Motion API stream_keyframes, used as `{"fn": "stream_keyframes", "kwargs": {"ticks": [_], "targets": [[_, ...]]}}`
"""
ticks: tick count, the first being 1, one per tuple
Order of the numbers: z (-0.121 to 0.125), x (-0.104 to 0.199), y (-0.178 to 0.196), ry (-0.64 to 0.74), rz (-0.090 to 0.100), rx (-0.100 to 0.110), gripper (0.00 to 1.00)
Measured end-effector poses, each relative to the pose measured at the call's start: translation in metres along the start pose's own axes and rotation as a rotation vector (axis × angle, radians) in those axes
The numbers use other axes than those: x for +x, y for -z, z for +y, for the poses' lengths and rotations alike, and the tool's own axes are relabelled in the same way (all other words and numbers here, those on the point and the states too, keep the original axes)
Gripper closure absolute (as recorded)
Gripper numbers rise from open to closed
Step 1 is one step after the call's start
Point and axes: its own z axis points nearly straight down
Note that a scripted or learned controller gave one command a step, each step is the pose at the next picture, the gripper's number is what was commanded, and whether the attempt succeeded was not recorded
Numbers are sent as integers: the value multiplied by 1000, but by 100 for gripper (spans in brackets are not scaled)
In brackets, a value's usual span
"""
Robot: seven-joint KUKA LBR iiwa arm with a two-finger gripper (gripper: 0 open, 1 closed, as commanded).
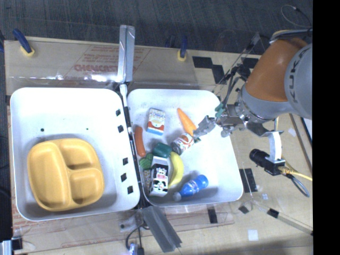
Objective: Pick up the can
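Note:
The can [184, 142] is small, red and white, and lies tilted in the middle of the right bin [226, 169], just below an orange carrot [186, 120]. My gripper [202, 128] reaches in from the right and sits at the can's upper right end, touching or nearly touching it. Whether the can is gripped cannot be made out. The grey arm with its orange band [271, 78] stands over the bin's right rim.
Around the can lie a small orange-and-white carton [155, 120], a sausage [139, 141], a green object [161, 149], a banana [177, 169], a cow-print carton [159, 179] and a blue bottle [193, 186]. The left bin [64, 105] holds a yellow divided tray [65, 171].

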Motion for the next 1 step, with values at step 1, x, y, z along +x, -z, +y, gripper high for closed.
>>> {"fn": "stream_keyframes", "kwargs": {"ticks": [1], "targets": [[0,1,6,6,2,9,100]]}}
